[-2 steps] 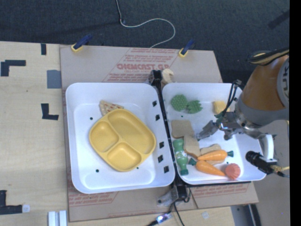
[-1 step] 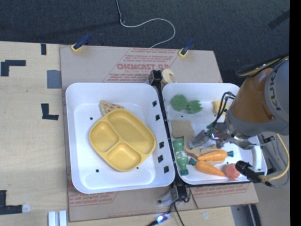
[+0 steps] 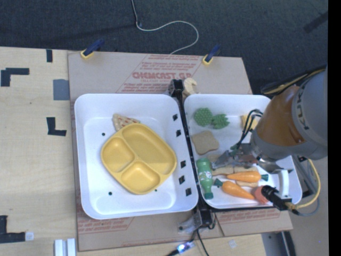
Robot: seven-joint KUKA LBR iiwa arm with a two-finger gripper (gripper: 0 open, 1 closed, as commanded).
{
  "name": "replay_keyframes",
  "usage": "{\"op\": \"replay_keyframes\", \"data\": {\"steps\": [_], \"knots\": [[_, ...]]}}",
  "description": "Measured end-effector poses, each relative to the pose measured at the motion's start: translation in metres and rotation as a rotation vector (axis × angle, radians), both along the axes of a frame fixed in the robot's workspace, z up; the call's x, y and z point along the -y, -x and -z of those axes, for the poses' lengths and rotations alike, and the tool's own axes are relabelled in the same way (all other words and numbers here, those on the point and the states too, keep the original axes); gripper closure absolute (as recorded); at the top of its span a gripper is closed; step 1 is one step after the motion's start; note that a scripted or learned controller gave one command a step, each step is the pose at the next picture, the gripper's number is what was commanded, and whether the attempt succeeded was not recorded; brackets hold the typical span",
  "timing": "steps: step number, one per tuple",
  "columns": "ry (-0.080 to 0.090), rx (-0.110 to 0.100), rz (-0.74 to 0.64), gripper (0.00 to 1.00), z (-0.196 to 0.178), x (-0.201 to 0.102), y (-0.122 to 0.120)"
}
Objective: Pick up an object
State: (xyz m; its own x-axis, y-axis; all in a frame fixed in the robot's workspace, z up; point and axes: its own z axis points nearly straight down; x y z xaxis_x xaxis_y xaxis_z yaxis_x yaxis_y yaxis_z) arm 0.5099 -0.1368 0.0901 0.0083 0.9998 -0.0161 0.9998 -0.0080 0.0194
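The right bin holds several toy foods. A green broccoli lies at its back, with a brown bread slice just in front of it. A green bottle rests along the bin's left wall. Two orange carrots lie near the front. My gripper hangs low over the middle of this bin, right of the bread slice and just behind the upper carrot. The wrist and orange band cover the bin's right part. A yellow item peeks out beside the band.
The left bin carries a yellow divided plate and a tan waffle-like piece behind it. A black divider with clips runs between the bins. A white cable lies on the dark surface at the back.
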Motion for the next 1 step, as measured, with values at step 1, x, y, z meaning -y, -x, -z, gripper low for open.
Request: {"op": "replay_keyframes", "data": {"steps": [1], "knots": [[-0.009, -0.006, -0.007, 1.0, -0.0101, -0.0056, 0.0003]]}}
